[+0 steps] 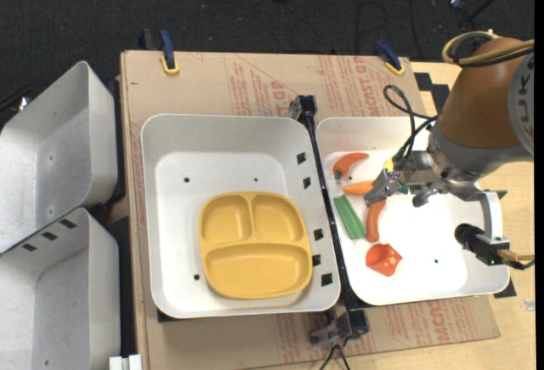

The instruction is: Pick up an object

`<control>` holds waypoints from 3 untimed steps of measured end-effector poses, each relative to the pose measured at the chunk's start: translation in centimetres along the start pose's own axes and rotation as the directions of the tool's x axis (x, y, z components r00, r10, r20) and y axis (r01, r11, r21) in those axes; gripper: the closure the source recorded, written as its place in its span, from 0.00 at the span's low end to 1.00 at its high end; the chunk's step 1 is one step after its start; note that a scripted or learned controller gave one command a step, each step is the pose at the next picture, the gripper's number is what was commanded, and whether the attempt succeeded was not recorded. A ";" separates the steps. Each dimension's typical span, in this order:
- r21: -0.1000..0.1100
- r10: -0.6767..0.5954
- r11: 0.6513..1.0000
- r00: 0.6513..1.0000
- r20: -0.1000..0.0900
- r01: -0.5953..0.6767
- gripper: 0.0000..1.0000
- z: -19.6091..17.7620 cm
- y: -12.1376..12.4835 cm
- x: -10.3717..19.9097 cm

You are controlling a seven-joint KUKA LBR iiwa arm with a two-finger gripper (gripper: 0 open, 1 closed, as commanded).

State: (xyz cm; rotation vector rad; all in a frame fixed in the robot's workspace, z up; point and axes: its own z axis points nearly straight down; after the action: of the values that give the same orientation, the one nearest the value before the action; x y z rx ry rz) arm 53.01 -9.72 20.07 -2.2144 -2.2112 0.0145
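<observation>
1. Toy food is what's up for grabs: a curved orange piece [349, 162] near the right bin's [442, 285] far-left corner, a small carrot-like bit [359, 187] below it, a green stick [348, 217] along the left wall, an orange sausage-ish piece [373, 221] beside it, and a red chunk [383, 259] toward the near edge.
2. The gripper [384, 187] is seen low over that cluster, right by the carrot bit, probably lined up for a grab.
3. Whether the claw is apart or together can't be told; too small and dark.
4. A yellow divided plate [254, 246] is parked in the left bin [170, 143], well out of the way.
</observation>
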 end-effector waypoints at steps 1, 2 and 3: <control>-0.014 -0.002 1.000 1.000 0.001 0.002 0.00 -0.7 0.3 0.0; -0.010 0.000 1.000 1.000 0.001 0.000 0.00 3.9 -0.4 0.3; -0.010 0.001 1.000 1.000 0.001 -0.001 0.00 10.1 -0.6 -0.3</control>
State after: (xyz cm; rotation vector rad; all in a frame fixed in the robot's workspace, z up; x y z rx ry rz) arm 52.24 -9.96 10.02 -2.2212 -2.2159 0.0046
